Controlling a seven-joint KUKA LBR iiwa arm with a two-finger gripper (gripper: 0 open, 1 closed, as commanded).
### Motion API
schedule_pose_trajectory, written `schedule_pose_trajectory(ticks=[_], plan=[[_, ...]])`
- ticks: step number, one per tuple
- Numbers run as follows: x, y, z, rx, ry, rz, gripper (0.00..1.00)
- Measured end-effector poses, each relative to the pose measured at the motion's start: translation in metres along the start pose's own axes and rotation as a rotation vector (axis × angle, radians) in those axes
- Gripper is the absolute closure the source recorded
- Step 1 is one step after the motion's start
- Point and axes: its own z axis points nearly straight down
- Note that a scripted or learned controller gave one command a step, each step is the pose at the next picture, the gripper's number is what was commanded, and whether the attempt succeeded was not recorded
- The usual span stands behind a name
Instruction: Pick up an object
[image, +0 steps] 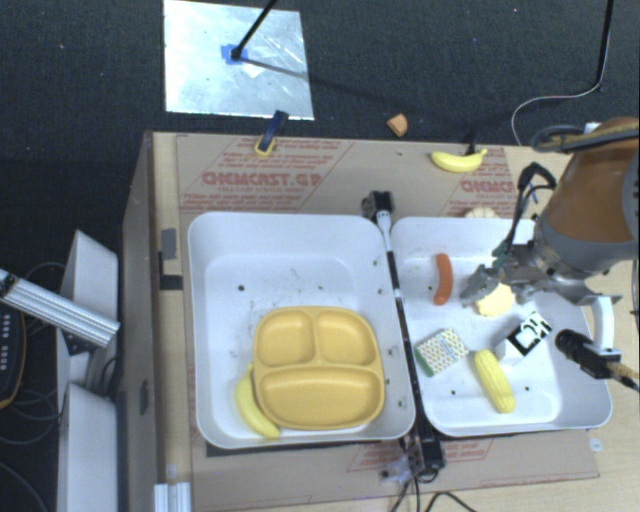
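So the grey two-finger gripper (487, 287) is down inside the right-hand shallow white plastic bin (580, 408), and there's a small pale-yellow lumpy object (495, 301) tucked right under its tip, touching or nearly so. Honestly can't tell whether the fingers are spread or pinched, or whether that lump is actually between them; the wrist hides it. My guess is that's the thing it's going for.

Taking the gripper as the landmark: the lump sits just below it, a hair toward the arm side. No clear long axis on it, it's roundish.

Head count around it:
- one orange-red sausage-shaped toy (442, 278) just to its left, lying roughly upright in the view
- one yellow corn cob toy (494, 379) below it, slanting down to the right
- one small green-and-white chequered block (441, 351) below-left
- one black-and-white patterned tag (528, 333) below-right

Well to its left, the other white bin (225, 250) has one yellow compartment plate (318, 366) and one yellow banana (254, 410) against it.
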Motion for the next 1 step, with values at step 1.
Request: schedule_pose_trajectory(ticks=[1], plan=[[-0.043, -0.022, 0.0851, -0.021, -0.008, -0.001, 0.0]])
